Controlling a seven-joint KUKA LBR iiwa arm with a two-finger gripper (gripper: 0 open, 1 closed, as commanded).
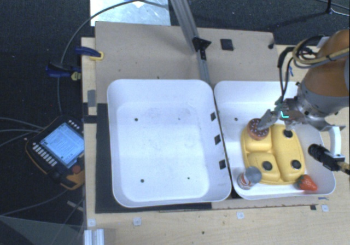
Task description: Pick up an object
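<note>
Well, the arm (327,82) leans in from the right, its hand (267,122) low over the right bin (229,101); whether it is apart or together I cannot tell. The left bin (158,140) sits beside it on the desk (153,52). The hand's tip touches a small brown round object (255,127) atop a yellow toy (273,153); nearby lie a grey ball (252,174) and a red piece (308,184).

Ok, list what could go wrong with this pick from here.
1. The fingers sit beside the small brown round object, which rests on the big yellow toy; closing could nudge it off rather than grip it.
2. The right bin is crowded: the grey ball and red piece lie against the yellow toy, so shoving it could shift them.
</note>
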